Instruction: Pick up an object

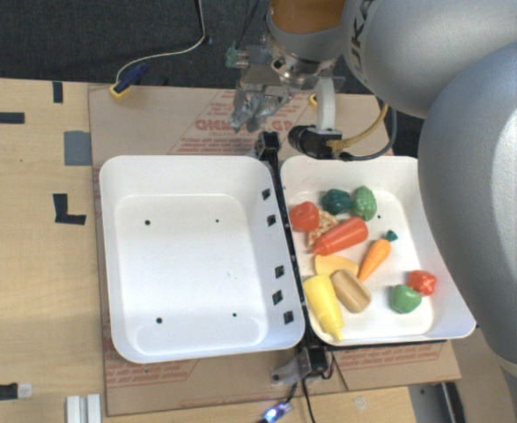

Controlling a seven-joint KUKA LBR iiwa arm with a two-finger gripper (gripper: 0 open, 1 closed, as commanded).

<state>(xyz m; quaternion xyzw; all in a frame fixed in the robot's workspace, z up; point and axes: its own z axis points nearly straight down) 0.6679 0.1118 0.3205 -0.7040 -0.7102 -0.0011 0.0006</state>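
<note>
The right bin (pixel 434 324) holds several toy foods: a red tomato (pixel 304 215), a long red pepper (pixel 342 234), a dark green piece (pixel 336 201) beside a green pepper (pixel 364 202), an orange carrot (pixel 373 258), a yellow corn cob (pixel 323 304), a tan bread roll (pixel 350 291), a yellow wedge (pixel 333 264) and a red-and-green strawberry-like piece (pixel 412 292). My gripper (pixel 256 113) hangs high above the back edge of the bins, near the divider, with nothing seen between its fingers.
The left bin (pixel 121 201) sits beside the right one on a cardboard sheet (pixel 174 117). The grey arm fills the upper right. A white cable with a blue plug (pixel 128 79) lies at the back left.
</note>
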